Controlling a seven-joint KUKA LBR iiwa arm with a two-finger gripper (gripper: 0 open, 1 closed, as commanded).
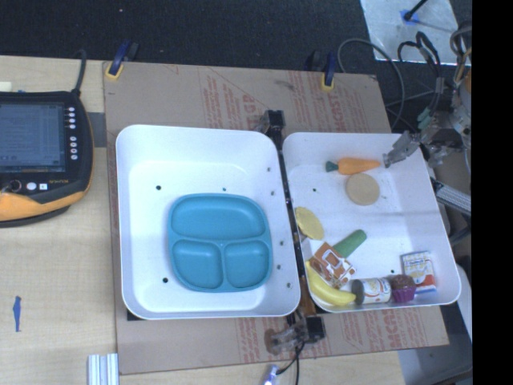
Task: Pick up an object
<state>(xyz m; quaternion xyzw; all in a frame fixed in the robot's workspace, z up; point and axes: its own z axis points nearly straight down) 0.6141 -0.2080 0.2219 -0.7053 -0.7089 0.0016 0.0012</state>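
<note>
Carrot, orange with a green end: lay along the far side of the right bin, green end pointing toward the left bin. Shared the right bin with a tan disc just nearer the camera, a yellow oval piece by the dividing wall, and a green pickle-like piece lying tilted near the middle. Further toward the near edge, had for company a small orange-and-white carton touching a banana, a small bottle lying on its side, and a little box just beyond the bottle.

Claw: hung over the far right corner of the right bin, just beside the orange tip. Could not tell how far open it stood, nor whether it touched that tip.

Blue divided plate: sat flat in the left bin. Handheld screen unit: rested on the bench, well apart to the left.
</note>
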